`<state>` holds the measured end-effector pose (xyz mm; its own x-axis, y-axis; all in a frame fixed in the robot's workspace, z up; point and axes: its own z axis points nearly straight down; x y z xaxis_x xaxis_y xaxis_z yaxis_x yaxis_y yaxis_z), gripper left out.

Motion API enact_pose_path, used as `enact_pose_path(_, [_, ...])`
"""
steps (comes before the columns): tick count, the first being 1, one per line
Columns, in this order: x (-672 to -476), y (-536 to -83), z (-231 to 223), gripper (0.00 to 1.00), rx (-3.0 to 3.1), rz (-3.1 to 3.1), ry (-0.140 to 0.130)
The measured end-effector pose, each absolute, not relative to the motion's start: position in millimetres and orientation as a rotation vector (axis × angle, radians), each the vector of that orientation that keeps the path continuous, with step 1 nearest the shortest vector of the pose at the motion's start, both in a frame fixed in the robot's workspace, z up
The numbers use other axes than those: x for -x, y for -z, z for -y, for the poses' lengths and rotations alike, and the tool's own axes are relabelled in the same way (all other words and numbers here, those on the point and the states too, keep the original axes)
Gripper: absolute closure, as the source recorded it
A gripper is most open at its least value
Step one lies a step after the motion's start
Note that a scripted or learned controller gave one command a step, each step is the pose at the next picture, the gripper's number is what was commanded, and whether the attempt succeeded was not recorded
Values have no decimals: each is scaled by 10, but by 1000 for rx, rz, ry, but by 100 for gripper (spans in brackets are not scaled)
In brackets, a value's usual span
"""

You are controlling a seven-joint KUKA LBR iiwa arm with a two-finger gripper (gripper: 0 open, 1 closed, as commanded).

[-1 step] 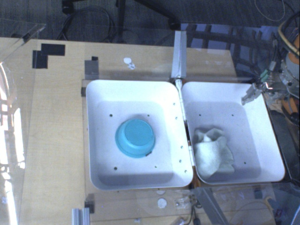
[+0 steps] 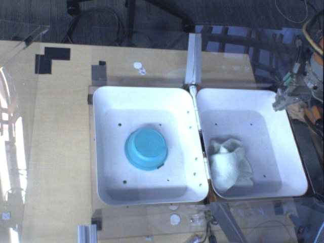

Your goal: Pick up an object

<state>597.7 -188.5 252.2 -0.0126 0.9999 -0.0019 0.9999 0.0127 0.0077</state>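
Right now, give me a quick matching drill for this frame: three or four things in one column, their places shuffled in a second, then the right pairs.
Things:
1. blue bowl
2. white cloth
3. pincer
4. office chair base

Places:
A. crumpled in the right bin, near its front left corner
B. on the dark carpet beyond the bench
C. upside down, near the middle of the left bin
D. over the far right corner of the right bin

Pairs: 1-C, 2-A, 3-D, 4-B
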Motion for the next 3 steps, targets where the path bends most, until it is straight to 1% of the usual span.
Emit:
enact_pose_path(1, [-6315, -4011, 1228, 100, -2294, -2139, -5])
enact_pose_path(2, [-6574, -4358, 1716, 100, -2114, -2316, -2])
enact_pose_path(3, [-6658, -4144, 1593, 100, -1779, -2584, -2])
